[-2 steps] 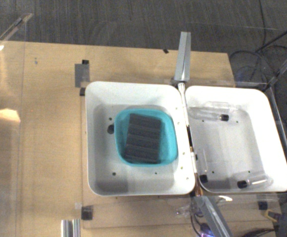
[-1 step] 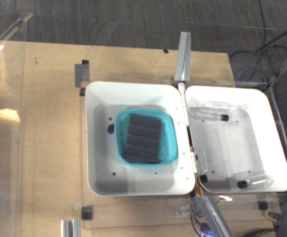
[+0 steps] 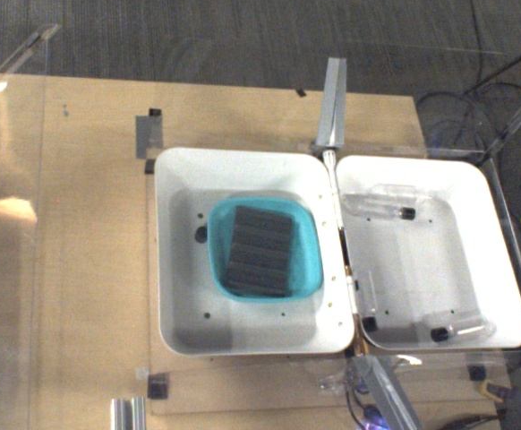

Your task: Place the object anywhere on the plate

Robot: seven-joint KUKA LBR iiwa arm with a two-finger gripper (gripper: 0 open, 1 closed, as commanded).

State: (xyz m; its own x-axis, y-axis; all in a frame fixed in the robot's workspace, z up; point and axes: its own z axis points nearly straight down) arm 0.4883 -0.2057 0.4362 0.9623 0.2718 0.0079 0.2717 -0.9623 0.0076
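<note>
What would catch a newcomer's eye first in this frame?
The turquoise plate in the middle of the left bin stands out against all the white. A dark ridged block lies on it, well within its rim. The right bin holds two clear tube-like pieces with dark tips, one near its far edge and one near its front edge.

Plate (image 3: 309, 256) middle hidden under dark ridged object (image 3: 260, 251).

object (image 3: 260, 248): dark ribbed block | flat on turquoise plate (image 3: 307, 267) | left bin (image 3: 175, 267)
</note>
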